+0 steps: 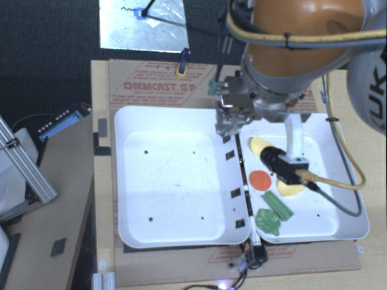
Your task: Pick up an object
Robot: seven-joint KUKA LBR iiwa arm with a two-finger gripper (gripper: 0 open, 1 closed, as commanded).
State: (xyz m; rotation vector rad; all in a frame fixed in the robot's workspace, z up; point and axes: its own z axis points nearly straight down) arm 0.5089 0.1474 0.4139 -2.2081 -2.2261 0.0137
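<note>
The right bin [338, 222] holds several small objects. A yellow piece [258, 144] lies near its back left. A red disc [260, 180] sits in the middle, with another yellow piece [291, 190] just to its right. A green bar [277, 204] and a green lump [268, 222] lie near the front left corner. My gripper [227, 124] hangs low over the back of the divider between the two bins, to the left of the yellow piece and apart from every object. A black fitting [279, 164] with a yellow hose covers part of the objects.
The left bin [175, 180] lies beside the right one, and black clips [236, 193] run along the shared rims. The arm's orange band [302, 23] looms over the right bin's back. A silver sheet [144, 17] lies behind the bins.
</note>
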